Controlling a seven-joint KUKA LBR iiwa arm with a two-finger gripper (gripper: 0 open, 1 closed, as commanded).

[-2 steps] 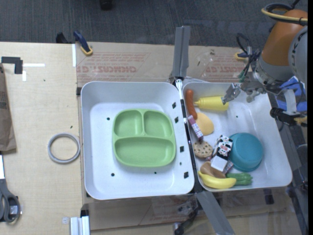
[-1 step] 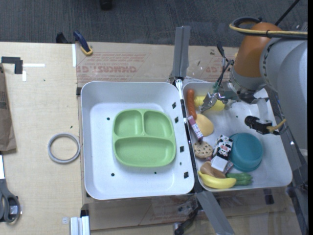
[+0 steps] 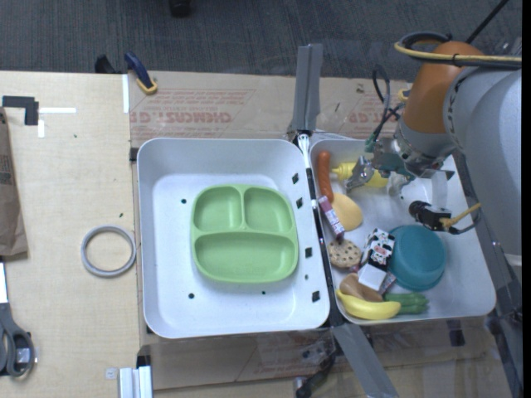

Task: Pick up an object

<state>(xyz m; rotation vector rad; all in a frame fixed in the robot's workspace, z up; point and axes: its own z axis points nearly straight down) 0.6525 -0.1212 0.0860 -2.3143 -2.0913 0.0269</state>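
Two bins [image 3: 158, 247], one green plate [image 3: 245, 235], one banana [image 3: 369, 308].

You've got smooth, slightly glossy white plastic bins [image 3: 158, 247], a matt green plastic divided plate [image 3: 245, 235], and a shiny teal plastic bowl [image 3: 419, 257]. The worktop [image 3: 66, 197] looks like pale matt wood, with brown cardboard [image 3: 216, 110] behind.

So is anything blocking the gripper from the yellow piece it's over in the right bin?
Nothing visible does. The gripper sits right at the yellow toy at the back of the right bin; the orange carrot lies beside it, not between.
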